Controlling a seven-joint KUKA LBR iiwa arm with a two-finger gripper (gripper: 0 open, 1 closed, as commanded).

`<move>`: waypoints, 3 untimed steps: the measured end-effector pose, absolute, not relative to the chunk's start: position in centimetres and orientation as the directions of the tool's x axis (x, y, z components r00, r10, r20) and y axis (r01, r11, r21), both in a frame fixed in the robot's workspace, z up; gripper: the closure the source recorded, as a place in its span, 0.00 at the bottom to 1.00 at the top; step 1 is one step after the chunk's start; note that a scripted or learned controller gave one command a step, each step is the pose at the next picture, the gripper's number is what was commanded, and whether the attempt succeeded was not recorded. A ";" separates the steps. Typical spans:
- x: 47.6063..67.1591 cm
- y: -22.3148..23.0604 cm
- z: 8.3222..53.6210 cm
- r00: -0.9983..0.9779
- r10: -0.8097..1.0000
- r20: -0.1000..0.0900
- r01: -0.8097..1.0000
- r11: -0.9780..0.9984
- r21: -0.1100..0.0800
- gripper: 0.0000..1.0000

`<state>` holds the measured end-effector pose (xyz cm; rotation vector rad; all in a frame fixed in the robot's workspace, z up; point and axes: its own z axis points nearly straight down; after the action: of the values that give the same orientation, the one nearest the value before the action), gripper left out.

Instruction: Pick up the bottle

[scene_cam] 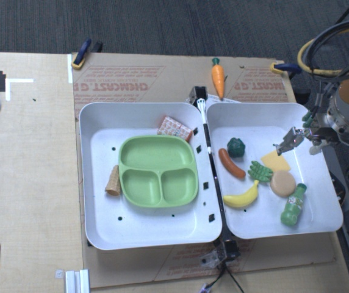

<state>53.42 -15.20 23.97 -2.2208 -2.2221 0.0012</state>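
Green bottle lies untouched at the right bin's five o'clock; your gripper (fingers apparently open, empty) hovers near one o'clock, everything left.

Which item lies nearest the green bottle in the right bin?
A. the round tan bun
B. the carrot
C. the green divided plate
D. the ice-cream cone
A: the green bottle lies in the right bin near its front right corner, with the round tan bun right beside its cap.
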 end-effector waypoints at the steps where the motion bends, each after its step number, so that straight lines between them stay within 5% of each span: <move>1: 53.5 -15.2 24.9 0.000 1.000 -0.002 1.000 0.000 0.000 1.00; 2: 47.7 -11.9 16.6 -0.009 1.000 0.000 1.000 0.009 -0.001 1.00; 3: 47.7 -9.5 13.4 -0.071 0.998 0.000 0.998 0.071 -0.002 1.00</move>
<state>47.70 -9.47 13.39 -2.1407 -2.2976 0.0018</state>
